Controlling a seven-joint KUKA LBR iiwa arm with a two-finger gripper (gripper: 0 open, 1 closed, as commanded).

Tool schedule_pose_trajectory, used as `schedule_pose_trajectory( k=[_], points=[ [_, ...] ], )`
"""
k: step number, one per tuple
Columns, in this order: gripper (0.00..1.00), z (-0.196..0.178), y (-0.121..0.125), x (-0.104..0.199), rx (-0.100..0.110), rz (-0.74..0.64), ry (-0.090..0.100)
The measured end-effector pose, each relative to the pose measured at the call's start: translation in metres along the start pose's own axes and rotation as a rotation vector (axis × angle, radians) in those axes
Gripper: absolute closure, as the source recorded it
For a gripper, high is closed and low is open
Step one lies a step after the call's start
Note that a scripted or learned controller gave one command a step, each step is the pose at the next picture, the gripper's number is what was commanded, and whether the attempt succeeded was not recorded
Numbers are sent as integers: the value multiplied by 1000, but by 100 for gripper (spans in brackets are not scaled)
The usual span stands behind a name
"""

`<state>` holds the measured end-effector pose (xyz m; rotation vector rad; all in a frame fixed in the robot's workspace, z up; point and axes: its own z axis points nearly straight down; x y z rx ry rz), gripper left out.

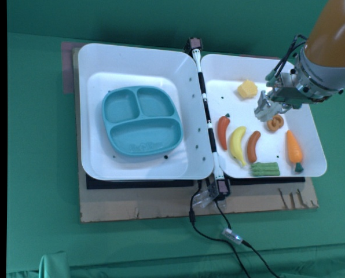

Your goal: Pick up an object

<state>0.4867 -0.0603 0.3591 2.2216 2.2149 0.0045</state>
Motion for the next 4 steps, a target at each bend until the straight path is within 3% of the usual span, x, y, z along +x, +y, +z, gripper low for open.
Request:
schedule_pose_trajectory(
  k=[1,2,3,4],
  points=[
    [0,0,0,0,0,1,0],
    [0,80,-20,-33,2,1,0],
    [0,174,-11,-37,-7,2,-2],
    [100,162,-10,-38,-14,5,-3]
  ],
)
